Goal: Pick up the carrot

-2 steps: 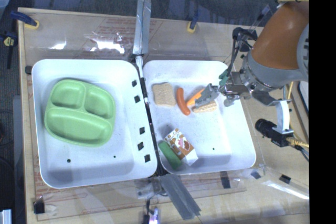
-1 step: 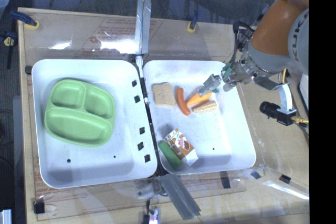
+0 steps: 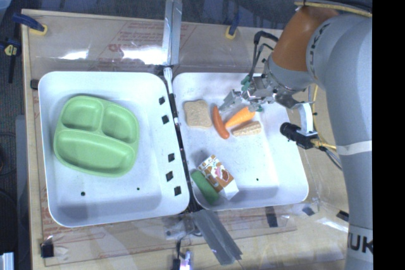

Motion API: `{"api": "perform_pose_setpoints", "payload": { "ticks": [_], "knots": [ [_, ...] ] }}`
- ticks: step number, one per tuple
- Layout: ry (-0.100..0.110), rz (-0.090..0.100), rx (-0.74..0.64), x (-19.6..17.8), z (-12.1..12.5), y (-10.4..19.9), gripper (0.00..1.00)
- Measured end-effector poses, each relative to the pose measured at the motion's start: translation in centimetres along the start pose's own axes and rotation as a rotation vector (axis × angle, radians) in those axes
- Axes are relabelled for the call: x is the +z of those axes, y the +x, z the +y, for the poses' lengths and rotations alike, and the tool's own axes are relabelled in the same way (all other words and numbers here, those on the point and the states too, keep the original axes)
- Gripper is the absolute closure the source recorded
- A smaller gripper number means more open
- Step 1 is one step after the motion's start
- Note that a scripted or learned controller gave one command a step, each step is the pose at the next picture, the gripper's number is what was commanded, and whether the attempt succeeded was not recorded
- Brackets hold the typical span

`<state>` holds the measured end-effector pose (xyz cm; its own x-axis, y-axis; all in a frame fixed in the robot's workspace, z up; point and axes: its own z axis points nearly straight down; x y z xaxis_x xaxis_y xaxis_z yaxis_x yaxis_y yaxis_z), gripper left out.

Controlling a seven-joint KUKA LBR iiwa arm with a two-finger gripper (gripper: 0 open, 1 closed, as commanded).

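Observation:
The orange carrot (image 3: 238, 117) lies at a slant in the right bin (image 3: 288, 174), near its back middle. A red-orange sausage (image 3: 219, 121) lies just left of it and a tan biscuit stick (image 3: 247, 129) touches its lower right side. My gripper (image 3: 244, 102) hangs over the carrot's upper end, open, with one finger on each side of that end. Nothing is lifted; the carrot rests on the bin floor.
A slice of bread (image 3: 197, 114) sits left of the sausage. A small printed carton (image 3: 218, 176) and a green item (image 3: 205, 187) lie at the right bin's front left corner. The left bin (image 3: 95, 199) holds a green divided plate (image 3: 96, 134).

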<state>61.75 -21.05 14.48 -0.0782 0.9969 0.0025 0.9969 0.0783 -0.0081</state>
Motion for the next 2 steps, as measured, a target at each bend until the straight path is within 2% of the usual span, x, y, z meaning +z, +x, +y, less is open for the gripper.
{"api": "perform_pose_setpoints", "payload": {
  "ticks": [1, 2],
  "knots": [
    [-0.001, 0.0, 0.081, 5.64, -2.74, 0.35, 0.0],
    [0.005, 0.002, 0.077, 4.97, -2.75, 0.36, 1.0]
  ]
}}
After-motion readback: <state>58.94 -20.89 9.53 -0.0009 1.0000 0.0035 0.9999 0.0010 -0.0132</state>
